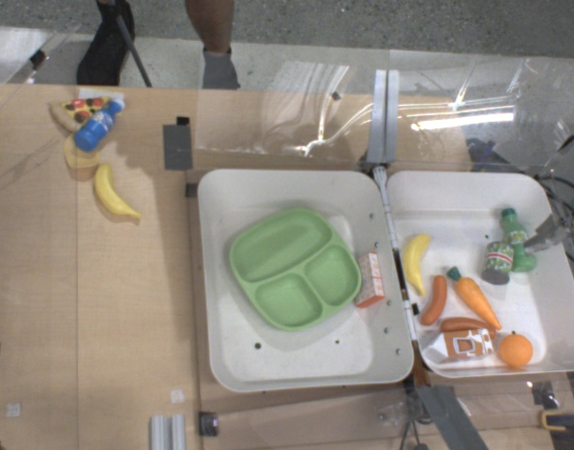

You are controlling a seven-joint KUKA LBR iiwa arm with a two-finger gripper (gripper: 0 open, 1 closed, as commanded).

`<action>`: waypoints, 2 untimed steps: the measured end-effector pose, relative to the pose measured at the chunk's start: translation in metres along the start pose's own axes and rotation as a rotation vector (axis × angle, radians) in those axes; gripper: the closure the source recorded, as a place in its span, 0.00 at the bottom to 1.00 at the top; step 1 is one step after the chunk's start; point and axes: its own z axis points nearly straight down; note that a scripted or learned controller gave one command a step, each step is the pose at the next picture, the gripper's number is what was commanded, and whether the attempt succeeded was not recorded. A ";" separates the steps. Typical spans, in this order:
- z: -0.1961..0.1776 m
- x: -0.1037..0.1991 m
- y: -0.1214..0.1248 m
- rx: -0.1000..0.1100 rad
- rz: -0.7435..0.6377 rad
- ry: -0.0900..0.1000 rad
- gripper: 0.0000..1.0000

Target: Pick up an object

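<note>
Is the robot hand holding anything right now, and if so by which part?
It cannot be told. The hand sits at the right bin's edge, close to the small green plastic bottle, but the hold itself is too small to make out.

green divided plate [294,280] in left bin [221,345], toy carrot [476,302], orange [516,350] in right bin [456,204]

**Clutter Beyond the Bins**

A yellow banana [113,193] is seen lying on the wooden counter [43,279], well apart from both bins. At its 11 o'clock, a blue toy bottle [92,131] is found among small coloured items. A dark grey block [177,145] is placed at the banana's 2 o'clock. Beyond the counter, a person's legs [212,17] are seen on the grey floor [362,7].
</note>
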 end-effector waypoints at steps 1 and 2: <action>0.117 0.016 0.010 0.003 -0.108 0.001 0.00; 0.162 0.077 -0.030 0.001 -0.264 0.002 0.00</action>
